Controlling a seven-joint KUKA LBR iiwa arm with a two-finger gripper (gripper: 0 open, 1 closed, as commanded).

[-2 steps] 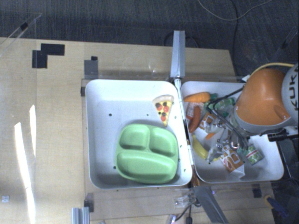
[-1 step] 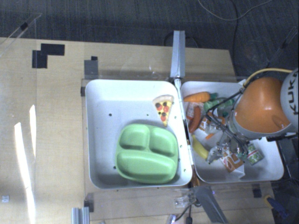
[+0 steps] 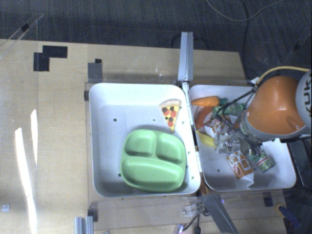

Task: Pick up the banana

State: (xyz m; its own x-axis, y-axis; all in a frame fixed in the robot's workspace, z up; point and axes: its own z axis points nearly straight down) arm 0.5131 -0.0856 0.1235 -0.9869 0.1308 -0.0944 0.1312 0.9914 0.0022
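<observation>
Two shallow white bins sit side by side on the pale wooden surface [image 3: 58,145]. Inside the right bin [image 3: 273,182], a small yellow banana [image 3: 206,140] lies near its left wall, half buried under crinkled snack wrappers [image 3: 214,126] and just below an orange carrot [image 3: 205,101]. Low over that clutter hangs the metal claw [image 3: 233,143]; whether it is clenched or released I cannot tell. Risk: it could pinch a wrapper, or shove the banana against the wall. Over in the left bin [image 3: 105,126] rest a green divided plate [image 3: 154,161] and a toy pizza slice [image 3: 170,113]. Dark carpet [image 3: 122,9] with a loose cable lies beyond the surface's far edge.
</observation>
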